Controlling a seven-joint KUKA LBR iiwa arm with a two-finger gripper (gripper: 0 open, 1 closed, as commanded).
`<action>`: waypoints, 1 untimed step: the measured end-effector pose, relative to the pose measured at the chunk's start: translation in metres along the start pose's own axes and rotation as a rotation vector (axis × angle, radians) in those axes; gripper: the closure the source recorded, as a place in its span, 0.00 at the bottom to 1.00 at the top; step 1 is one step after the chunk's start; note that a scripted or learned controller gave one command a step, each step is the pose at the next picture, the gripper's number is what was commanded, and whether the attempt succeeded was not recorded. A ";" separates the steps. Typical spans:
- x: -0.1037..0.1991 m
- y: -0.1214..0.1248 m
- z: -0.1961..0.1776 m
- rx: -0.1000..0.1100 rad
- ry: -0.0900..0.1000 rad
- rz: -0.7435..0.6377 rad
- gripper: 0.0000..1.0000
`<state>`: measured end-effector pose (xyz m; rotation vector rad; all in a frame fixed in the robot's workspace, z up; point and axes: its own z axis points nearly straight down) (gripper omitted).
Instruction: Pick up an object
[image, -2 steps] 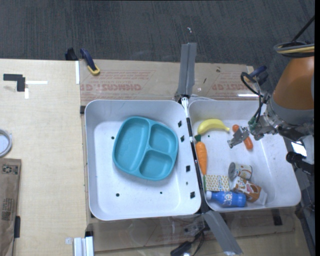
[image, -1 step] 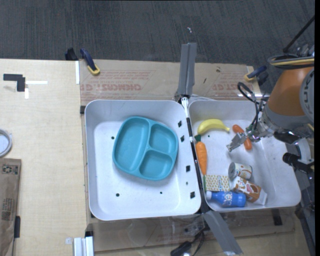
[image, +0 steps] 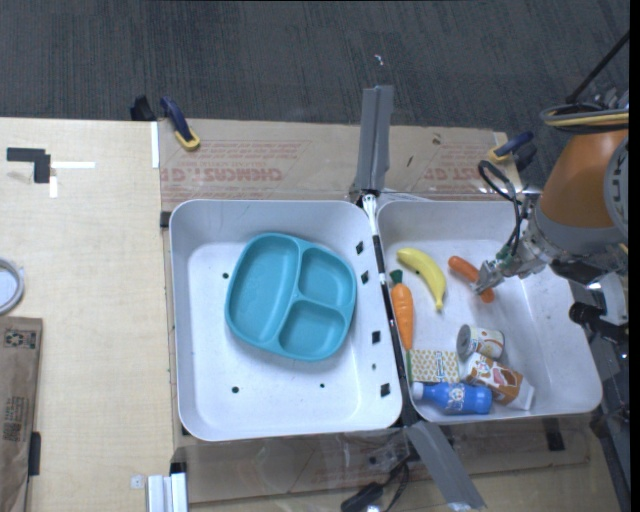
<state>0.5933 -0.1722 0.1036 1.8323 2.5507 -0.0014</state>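
My gripper (image: 493, 276) hangs low over the upper middle of the right bin (image: 560, 330). It is right at the right end of a small orange-red sausage-shaped item (image: 462, 267); an orange bit shows just beneath the gripper. To its left lie a yellow banana (image: 424, 273) and an orange carrot (image: 402, 312). Toward the bin's front are a small can (image: 483, 343), a blue bottle (image: 453, 398) on its side, and small printed packets (image: 500, 381).
The left bin (image: 200, 380) holds a teal divided plate (image: 291, 296). A grey divider post (image: 375, 140) rises between the bins at the back. A tape roll (image: 6, 288) and a brown packet (image: 18, 400) lie on the bench at far left.
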 end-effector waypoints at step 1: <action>0.042 0.068 -0.107 -0.002 -0.001 -0.012 1.00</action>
